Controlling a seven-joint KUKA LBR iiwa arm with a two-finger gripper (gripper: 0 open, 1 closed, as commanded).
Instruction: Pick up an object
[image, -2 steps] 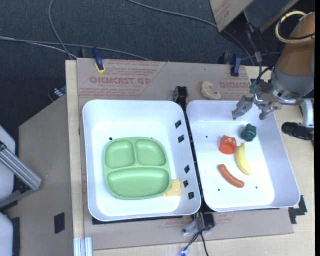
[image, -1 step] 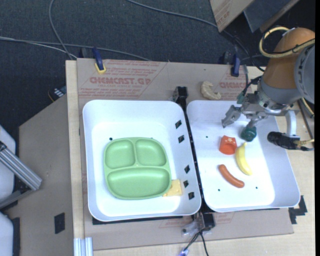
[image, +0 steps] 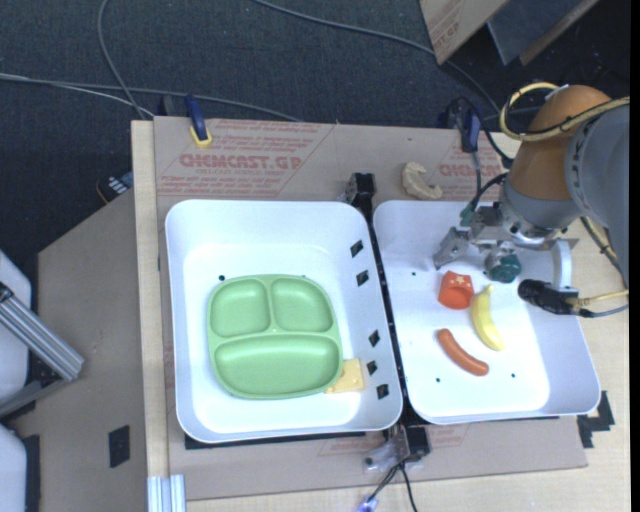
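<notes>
Left bin (image: 190, 300): green divided plate (image: 274, 336), yellow cheese wedge (image: 349, 377) touching its lower right corner. Right bin (image: 560, 380): yellow banana (image: 487, 320), sausage (image: 462, 352), red pepper (image: 455, 289). Gripper (image: 478, 247) sits above the bin's upper part, near the pepper; jaw opening cannot be determined; nothing visibly held

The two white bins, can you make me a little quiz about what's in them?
1. Which bin holds the green divided plate: left or right in the picture?
2. True or false: the banana lies on the green divided plate.
3. What sits nearest the gripper? A) hot dog B) red pepper C) yellow cheese wedge

Key: 1. left. 2. false, it lies in the right bin. 3. B.
</notes>
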